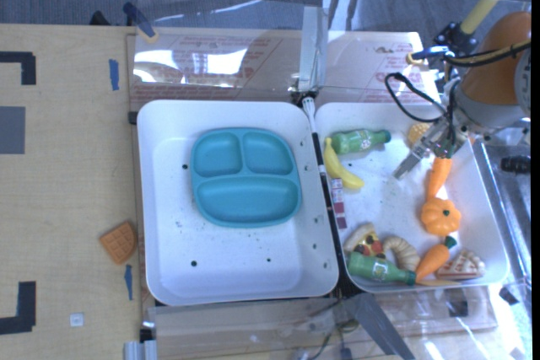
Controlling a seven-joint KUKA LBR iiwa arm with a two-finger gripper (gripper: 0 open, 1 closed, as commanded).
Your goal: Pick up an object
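Camera view: the gripper (426,149) hangs over the right bin (494,206); its finger spread is unclear. An orange carrot (437,176) lies just beside it, ungrasped.

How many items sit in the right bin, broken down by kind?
Green bottles: 2
Carrots: 2
Banana: 1
Orange pumpkin: 1
Pizza slice: 1
Croissant: 1
Sandwich wedge: 1
Yellow piece behind the gripper, kind unclear: 1
Total: 10
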